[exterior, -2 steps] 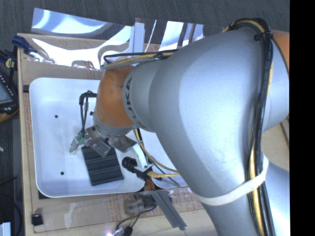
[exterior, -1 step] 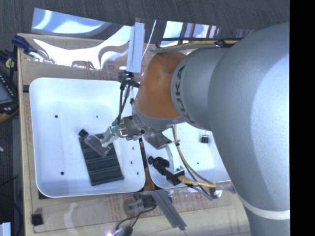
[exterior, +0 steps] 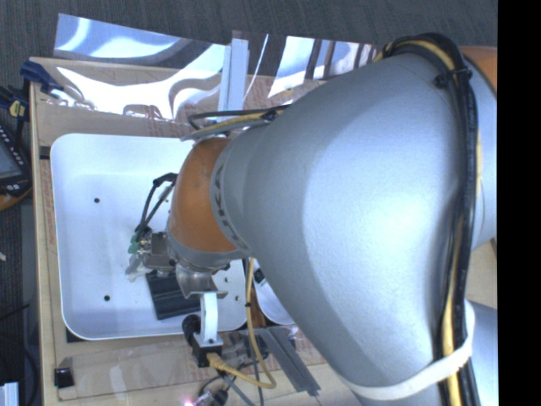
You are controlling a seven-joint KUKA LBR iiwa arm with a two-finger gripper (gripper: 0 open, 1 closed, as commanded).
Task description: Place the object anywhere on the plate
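My claw hangs low in the left bin at the lower centre of the frame, its grip hidden from me, and my grey arm covers the right bin and whatever object lies there.

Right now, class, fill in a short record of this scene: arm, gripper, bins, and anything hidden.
arm: grey arm with orange band, reaching in from the right and covering much of the view
gripper: gripper low over the left bin
right bin: a sliver shows beside the arm
plate and object: cannot tell where they are
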